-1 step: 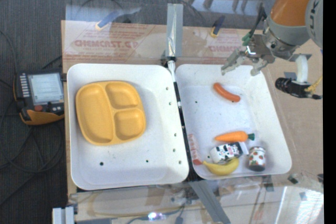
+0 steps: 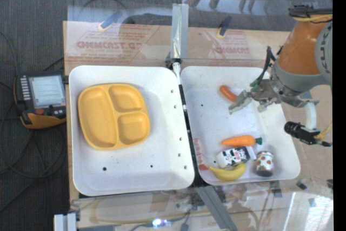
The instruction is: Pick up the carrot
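Nearest the camera, along the right bin's front edge, lie a banana, a toy cow and a strawberry, with the carrot just behind them. Farther back the hand hovers open and empty beside a small orange sausage. The approach seems to be under way; next the hand likely needs to shift toward the carrot and lower over it.
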`<state>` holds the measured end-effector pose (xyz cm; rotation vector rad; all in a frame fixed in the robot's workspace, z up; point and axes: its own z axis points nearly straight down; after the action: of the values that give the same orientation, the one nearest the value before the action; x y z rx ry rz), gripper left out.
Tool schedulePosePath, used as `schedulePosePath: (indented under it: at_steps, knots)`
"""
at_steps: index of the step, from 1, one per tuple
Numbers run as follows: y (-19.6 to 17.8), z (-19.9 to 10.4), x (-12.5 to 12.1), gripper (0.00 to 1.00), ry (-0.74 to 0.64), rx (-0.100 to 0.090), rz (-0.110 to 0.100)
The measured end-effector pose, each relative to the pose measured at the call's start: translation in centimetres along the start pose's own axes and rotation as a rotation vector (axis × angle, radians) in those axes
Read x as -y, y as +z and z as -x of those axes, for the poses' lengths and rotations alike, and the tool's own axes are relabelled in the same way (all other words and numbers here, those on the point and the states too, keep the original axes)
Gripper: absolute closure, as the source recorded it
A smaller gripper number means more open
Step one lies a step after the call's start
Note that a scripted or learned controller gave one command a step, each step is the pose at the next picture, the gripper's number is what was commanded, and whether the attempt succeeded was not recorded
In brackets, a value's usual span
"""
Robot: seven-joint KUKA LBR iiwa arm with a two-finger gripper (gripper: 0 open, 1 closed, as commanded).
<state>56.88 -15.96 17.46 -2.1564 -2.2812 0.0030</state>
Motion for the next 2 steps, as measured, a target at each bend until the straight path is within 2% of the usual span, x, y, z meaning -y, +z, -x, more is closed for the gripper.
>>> schedulePosePath:
  at_steps: [1,2]
  knots:
    - [6.7,-2.0,7.6,0.0,0.358,-0.002,-0.002]
    - [5.0,0.5,7.6,0.0,0.678,-0.001,0.031]
